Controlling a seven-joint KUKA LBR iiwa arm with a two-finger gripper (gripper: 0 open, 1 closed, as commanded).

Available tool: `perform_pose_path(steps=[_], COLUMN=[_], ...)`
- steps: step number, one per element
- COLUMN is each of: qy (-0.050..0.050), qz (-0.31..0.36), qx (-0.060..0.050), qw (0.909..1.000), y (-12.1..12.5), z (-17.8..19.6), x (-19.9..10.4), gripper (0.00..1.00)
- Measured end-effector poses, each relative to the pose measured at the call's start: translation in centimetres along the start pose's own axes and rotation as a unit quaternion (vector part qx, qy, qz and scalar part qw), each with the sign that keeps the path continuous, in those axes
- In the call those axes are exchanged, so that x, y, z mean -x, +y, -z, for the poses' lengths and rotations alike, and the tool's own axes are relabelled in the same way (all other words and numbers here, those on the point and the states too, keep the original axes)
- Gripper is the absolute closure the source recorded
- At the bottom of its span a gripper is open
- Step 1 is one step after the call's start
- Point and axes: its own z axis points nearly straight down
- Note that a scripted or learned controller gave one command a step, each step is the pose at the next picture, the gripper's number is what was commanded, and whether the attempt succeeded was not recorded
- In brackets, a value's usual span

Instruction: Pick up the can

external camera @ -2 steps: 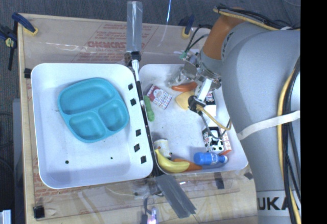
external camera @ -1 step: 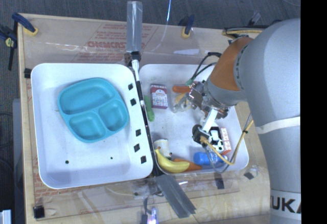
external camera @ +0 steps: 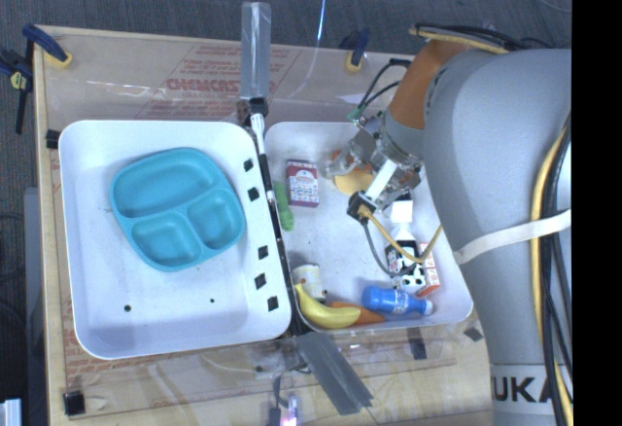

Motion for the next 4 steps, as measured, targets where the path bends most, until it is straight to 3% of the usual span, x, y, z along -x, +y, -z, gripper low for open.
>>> perform_pose_path(steps=[1,2,4], qy=[-0.002,0.000,-0.001], qz=[0.005,0.016,-0.026], qx=[-0.004,0.001,0.001], qw=[1.0000,0.9999,0.9997], y=[-0.2,-0.5,-6.7], z=[0.6,13.3,15.4], x=[-0.2,-2.2,-8.9], gripper=[1.00,1.00,1.00])
